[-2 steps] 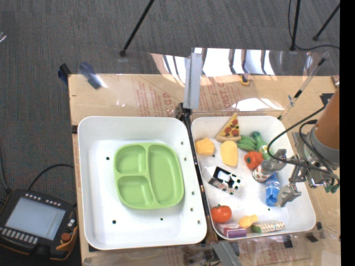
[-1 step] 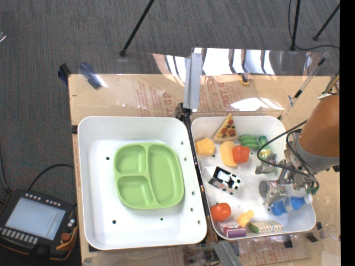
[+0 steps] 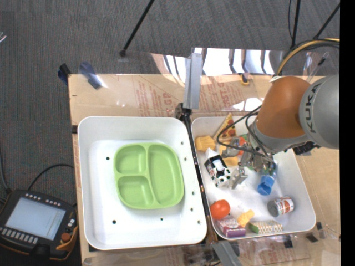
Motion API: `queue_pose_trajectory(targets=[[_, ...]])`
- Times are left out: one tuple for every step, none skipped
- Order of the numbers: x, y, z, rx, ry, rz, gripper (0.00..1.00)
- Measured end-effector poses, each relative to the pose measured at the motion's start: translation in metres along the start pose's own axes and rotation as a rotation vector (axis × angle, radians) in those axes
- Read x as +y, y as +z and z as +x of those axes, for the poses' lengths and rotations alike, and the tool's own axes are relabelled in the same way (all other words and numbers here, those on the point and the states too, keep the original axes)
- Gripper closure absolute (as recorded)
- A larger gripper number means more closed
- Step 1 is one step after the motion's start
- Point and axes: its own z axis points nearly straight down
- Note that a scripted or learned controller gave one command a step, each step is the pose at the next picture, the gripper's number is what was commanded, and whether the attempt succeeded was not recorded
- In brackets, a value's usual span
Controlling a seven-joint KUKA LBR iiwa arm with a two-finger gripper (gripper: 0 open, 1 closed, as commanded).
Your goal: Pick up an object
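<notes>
pendant: a dark handheld controller (image 3: 34, 221) with a pale screen lies at the lower left, off the bench, nearest the lens.
left bin: a shallow white bin (image 3: 91, 134) holds a green divided plate (image 3: 148, 175), three compartments, lying flat near its middle.
right bin: the second white bin (image 3: 304, 190) sits just beside the first and carries the loose objects.
front row: a red tomato-like ball (image 3: 220, 209), a pink and purple packet (image 3: 232, 227), a small yellow piece (image 3: 246, 217) and a striped bar (image 3: 265, 226) lie along the near wall.
other objects: a small can (image 3: 280, 206) on its side, a blue cup (image 3: 266, 184), a black-and-white cow toy (image 3: 217, 168), a yellow block (image 3: 204, 143).
arm: grey with an orange band, reaching in from the right over the right bin.
gripper: the gripper (image 3: 242, 176) points down between the cow toy and the blue cup; its fingers stand slightly apart with nothing seen between them.
</notes>
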Motion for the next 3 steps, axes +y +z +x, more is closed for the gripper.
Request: queue_pose_trajectory(targets=[[0.026, 0.001, 0.033, 0.003, 0.138, 0.003, 0.0], [0.035, 0.0, -0.023, 0.0, 0.005, 0.004, 0.0], [-0.01, 0.001, 0.028, 0.003, 0.212, 0.004, 0.0]])
